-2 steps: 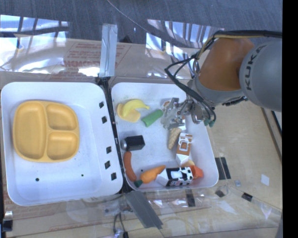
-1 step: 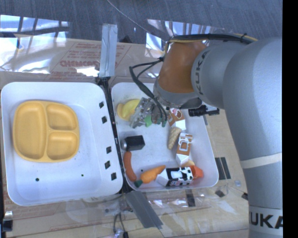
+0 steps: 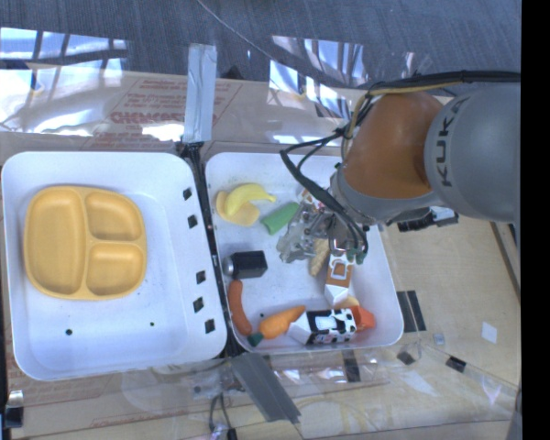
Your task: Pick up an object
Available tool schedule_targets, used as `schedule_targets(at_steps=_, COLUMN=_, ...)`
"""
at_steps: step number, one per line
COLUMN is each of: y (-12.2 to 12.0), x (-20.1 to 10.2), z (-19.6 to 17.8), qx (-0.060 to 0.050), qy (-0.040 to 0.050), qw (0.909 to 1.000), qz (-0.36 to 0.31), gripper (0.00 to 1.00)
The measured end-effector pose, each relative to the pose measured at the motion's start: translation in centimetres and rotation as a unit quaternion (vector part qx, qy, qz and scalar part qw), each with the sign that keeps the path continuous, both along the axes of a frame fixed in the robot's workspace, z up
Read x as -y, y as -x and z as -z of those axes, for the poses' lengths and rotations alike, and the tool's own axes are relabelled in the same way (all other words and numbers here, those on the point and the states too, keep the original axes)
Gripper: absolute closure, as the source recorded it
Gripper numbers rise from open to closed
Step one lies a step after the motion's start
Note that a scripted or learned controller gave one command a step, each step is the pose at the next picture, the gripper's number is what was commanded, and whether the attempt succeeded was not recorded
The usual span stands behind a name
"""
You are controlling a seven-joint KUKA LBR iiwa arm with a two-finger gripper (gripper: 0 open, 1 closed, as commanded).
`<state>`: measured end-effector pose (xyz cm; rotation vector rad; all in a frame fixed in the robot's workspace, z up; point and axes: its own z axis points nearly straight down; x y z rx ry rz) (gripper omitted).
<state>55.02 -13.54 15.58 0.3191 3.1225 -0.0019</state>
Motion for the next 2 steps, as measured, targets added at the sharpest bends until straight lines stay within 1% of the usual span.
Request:
schedule_targets(at_steps=1, y=0.1, x=-0.1, z=0.1, qx=-0.001, qy=-0.0007, qw=1.0, qz=-0.001, gripper=0.0)
schedule_targets(at_steps=2, y=-4.6, x=-3.8, z=4.7, qx=0.005, qy=0.0016, qw=0.9992, qz=-0.038, gripper=0.0)
